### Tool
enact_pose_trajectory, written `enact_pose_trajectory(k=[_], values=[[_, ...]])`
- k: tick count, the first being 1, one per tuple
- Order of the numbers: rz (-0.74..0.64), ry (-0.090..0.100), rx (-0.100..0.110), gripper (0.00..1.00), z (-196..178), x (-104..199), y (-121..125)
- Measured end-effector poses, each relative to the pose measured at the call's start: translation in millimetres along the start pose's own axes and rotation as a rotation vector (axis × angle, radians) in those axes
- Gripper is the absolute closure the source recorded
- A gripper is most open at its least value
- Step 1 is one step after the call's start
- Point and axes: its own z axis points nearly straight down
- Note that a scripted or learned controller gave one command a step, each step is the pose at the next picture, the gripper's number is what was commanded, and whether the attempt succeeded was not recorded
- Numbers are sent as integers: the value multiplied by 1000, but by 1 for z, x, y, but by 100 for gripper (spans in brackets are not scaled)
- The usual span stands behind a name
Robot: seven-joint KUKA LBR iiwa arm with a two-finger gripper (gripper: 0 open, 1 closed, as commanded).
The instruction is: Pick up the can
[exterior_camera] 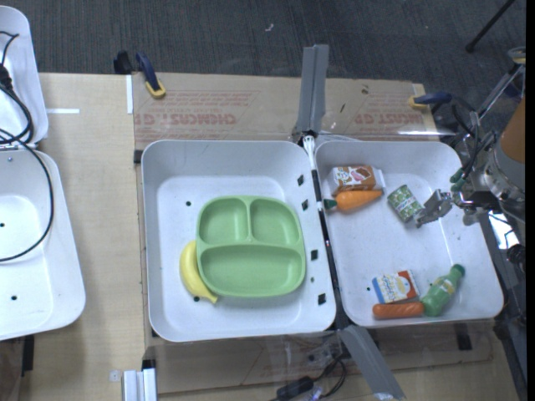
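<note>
one can (label unreadable) beside claw.

This looks like a robotics lab or test cell rather than a home: two shallow white plastic bins sit side by side on a flat cardboard-covered bench whose sheet is held down by blue and yellow spring clamps, above dark grey carpet. Loose black cables trail over white moulded panels at the left. The bins hold toy groceries and a green compartment plate of plastic.
</note>
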Motion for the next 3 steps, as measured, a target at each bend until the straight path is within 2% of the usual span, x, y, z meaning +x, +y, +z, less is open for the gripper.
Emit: enact_pose_trajectory(k=[1,2,3], values=[[199,0,2,0,72,40,46],[243,-1,0,0,137,-7,77],[244,-1,-1,100,127,-8,77]])
